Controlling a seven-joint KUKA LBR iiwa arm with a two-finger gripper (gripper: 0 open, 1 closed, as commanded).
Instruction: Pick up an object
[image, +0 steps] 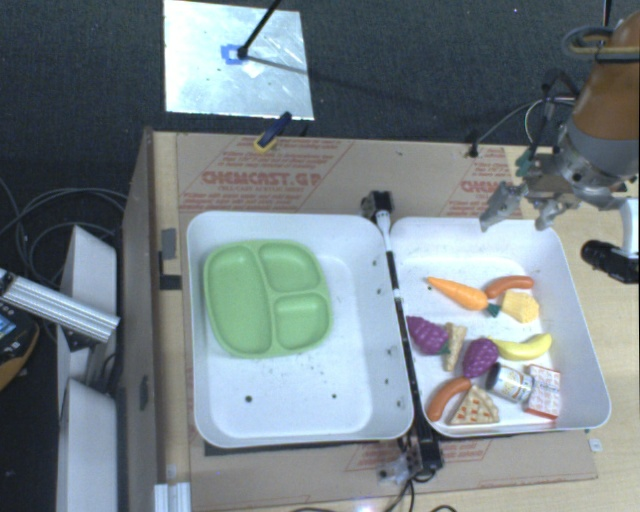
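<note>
Arm poised at the right bin's far edge

The gripper hangs with fingers spread wide, holding nothing, above the right bin's rim, well apart from the carrot.

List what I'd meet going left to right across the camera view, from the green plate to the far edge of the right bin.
Green divided plate → purple grapes → carrot → cheese wedge → red-and-white packet. The pincer hangs above the right bin's far edge.
</note>
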